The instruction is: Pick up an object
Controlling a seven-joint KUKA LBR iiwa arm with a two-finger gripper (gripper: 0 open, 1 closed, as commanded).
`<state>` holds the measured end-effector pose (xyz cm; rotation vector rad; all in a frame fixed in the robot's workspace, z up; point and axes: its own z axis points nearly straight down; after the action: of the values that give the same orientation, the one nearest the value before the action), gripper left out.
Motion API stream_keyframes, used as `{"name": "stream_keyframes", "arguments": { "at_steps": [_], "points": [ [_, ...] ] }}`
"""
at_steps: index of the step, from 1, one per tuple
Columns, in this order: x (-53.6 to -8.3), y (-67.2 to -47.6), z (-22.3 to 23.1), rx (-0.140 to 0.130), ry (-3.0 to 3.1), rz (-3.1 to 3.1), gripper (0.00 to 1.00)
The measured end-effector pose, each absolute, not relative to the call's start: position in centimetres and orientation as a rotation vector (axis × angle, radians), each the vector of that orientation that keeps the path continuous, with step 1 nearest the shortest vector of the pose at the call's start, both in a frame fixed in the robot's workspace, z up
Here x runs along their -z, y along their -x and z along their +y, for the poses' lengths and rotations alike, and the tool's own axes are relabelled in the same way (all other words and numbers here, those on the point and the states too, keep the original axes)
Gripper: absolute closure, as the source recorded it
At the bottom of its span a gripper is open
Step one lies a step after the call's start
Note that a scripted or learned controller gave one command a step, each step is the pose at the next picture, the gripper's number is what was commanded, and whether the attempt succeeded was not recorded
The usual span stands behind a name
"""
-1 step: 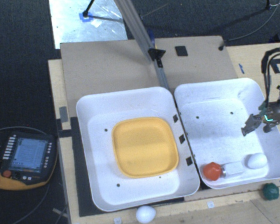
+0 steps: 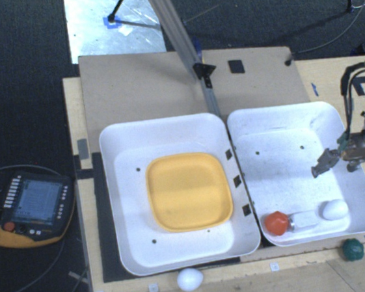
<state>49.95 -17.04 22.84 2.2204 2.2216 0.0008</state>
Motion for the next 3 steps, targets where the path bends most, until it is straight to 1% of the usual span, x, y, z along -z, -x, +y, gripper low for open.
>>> {"name": "stream_keyframes", "arguments": {
  "at_steps": [1,2,3],
  "points": [
    [-17.0,-50.5,-16.5,0.003,-2.223,2.224,0.00],
    [-12.5,-49.7,-16.9,0.003,-2.224,2.223,0.00],
    [-8.9,-49.7,-16.9,0.002,-2.223,2.223,0.00]
  ]
}}
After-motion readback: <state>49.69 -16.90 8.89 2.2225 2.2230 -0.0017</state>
